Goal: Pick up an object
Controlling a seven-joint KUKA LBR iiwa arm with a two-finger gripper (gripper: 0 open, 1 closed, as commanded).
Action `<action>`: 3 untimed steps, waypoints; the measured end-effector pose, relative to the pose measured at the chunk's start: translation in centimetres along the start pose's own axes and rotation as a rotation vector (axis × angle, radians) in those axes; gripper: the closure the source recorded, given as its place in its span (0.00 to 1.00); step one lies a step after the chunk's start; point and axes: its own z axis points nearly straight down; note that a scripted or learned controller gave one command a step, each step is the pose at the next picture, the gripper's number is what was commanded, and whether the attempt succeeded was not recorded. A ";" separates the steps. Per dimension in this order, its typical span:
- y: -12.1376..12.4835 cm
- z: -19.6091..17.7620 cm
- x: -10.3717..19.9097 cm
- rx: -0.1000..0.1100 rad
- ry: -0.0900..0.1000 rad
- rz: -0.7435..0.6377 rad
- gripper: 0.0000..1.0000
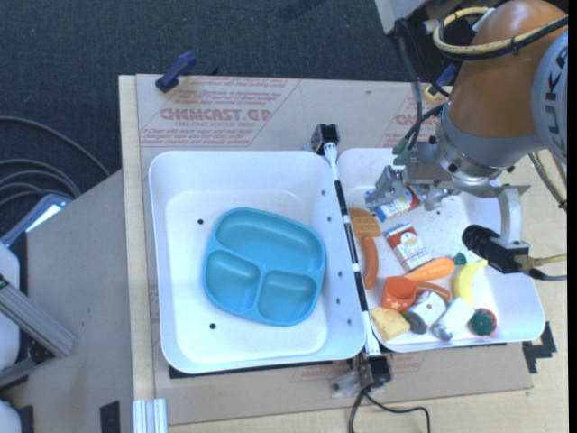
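Where toys crowd the right bin [527, 318] (carrot [431, 271], banana [467, 278]), the claw [394, 186] hangs.

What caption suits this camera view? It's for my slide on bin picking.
KUKA arm's gripper hovers over the toy-food-filled right bin; blue divided plate sits in the left bin.

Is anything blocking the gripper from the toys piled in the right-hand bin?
Nothing visible stands between them. The gripper hangs over the upper part of the right bin, close above a small blue-and-white packet. The carrot, banana and hot dog lie uncovered, though crowded together.
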 end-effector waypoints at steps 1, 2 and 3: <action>1.7 0.4 -1.3 -0.005 -0.002 0.000 1.00; -2.1 -0.3 -0.1 0.000 0.000 -0.001 1.00; -6.7 -0.2 -0.1 0.000 0.000 0.001 1.00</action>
